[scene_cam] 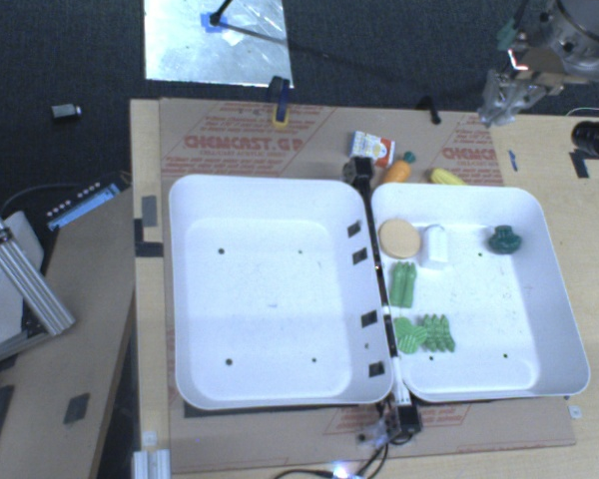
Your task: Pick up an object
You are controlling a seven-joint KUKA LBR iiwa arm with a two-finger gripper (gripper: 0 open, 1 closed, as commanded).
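Objects (416, 287) in right bin (549, 297); hand (503, 103) blurred, fingers indistinct.

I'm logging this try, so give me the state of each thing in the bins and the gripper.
Gripper: raised beyond the right bin's far edge, holding nothing.
Tan disc: flat, in right bin.
White cup: on its side beside the disc.
Dark green piece: near far right wall.
Green pod: lying flat.
Leafy greens: lying flat.
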